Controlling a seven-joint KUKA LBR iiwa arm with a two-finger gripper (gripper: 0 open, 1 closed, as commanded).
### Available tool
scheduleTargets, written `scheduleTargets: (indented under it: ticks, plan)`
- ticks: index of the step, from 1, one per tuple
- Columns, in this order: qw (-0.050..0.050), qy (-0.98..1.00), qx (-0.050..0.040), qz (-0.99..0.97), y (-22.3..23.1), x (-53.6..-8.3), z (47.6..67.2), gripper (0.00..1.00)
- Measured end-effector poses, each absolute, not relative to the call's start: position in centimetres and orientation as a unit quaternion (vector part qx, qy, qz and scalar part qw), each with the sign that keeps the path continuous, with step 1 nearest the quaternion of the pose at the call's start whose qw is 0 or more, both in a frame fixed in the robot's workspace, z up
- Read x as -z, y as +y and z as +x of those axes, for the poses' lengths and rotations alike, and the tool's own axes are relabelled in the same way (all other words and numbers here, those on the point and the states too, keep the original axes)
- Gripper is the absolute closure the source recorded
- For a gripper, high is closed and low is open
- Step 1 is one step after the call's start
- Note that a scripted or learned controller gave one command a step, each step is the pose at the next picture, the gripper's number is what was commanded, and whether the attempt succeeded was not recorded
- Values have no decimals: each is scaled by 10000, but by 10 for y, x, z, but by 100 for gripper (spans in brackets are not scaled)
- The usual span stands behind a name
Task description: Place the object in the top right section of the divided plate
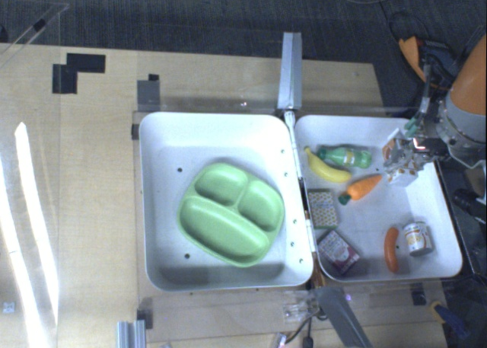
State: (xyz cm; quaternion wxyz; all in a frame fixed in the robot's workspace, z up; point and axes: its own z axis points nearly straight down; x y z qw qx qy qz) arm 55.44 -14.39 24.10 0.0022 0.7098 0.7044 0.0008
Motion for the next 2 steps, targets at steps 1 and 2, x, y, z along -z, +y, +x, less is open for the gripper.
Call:
scheduleTargets:
  ticks: [1, 2]
  plan:
    - [10, 7538, -9, 6571, -75, -184, 524, 100]
    - [6, 7947, -8, 6070, -11, -184, 501, 100]
